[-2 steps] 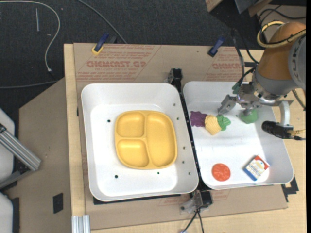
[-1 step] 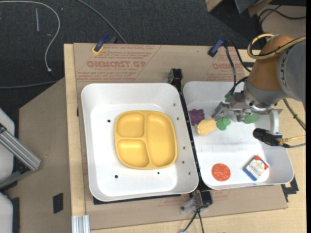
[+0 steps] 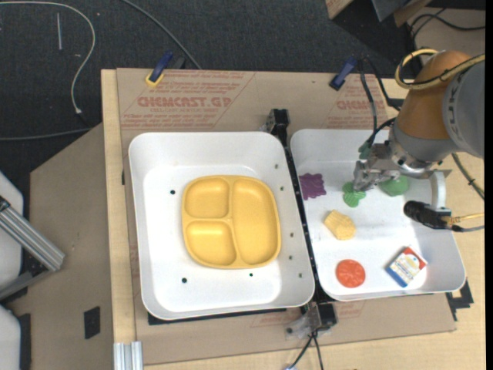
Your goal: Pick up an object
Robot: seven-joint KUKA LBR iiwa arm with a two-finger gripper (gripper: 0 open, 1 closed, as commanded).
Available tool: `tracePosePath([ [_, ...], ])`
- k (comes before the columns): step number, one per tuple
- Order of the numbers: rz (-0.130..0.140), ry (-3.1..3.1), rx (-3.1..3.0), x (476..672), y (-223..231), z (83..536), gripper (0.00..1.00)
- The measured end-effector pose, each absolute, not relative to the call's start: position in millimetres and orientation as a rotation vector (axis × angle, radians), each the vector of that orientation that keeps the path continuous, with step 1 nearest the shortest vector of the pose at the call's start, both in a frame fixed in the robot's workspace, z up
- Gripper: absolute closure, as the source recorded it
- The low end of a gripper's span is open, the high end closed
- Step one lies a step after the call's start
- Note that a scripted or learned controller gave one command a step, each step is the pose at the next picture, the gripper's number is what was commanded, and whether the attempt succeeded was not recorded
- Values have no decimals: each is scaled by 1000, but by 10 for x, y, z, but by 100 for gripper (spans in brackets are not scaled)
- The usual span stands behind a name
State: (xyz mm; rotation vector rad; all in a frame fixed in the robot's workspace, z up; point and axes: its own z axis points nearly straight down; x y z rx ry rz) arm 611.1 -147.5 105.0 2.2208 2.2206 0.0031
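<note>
**Robot arm lowered over a green toy in the right-hand bin**

Two shallow white plastic bins sit side by side on a brown cardboard-covered bench (image 3: pixel 115 206). Red printing on the cardboard along the far edge reads "CHEMCAST GP", with smaller lines beneath it too small to read; the same printing repeats, partly hidden, behind the right bin. Two blue clips (image 3: pixel 160 68) pin the cardboard at its far edge.

The left white bin (image 3: pixel 150 160) holds a yellow plastic plate divided into three compartments (image 3: pixel 231 222), lying flat near the middle.

The right white bin (image 3: pixel 447 272) holds several small things, well apart from one another: a flat purple shape (image 3: pixel 311 185) near the left wall, a pale yellow wedge-like block (image 3: pixel 340 225) near the middle, a round red disc (image 3: pixel 350 273) near the front, and a small white packet with blue, red and yellow printing (image 3: pixel 406 267) at the front right, its writing too small to read.

The grey arm with an orange band (image 3: pixel 427 102) reaches in from the right. Its two-finger gripper (image 3: pixel 362 183) points down at the far part of the right bin, over a small green toy (image 3: pixel 353 198) that touches or lies just below the tips. More green shows beside the gripper's right side. Whether the fingers are spread or closed cannot be told.
</note>
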Motion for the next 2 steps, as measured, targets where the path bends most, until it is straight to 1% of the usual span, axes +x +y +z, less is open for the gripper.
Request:
tracePosePath([
  [1,7,2218,2215,6190,-1455,1684,100],
  [2,6,2219,2215,6257,-1446,2140,100],
])
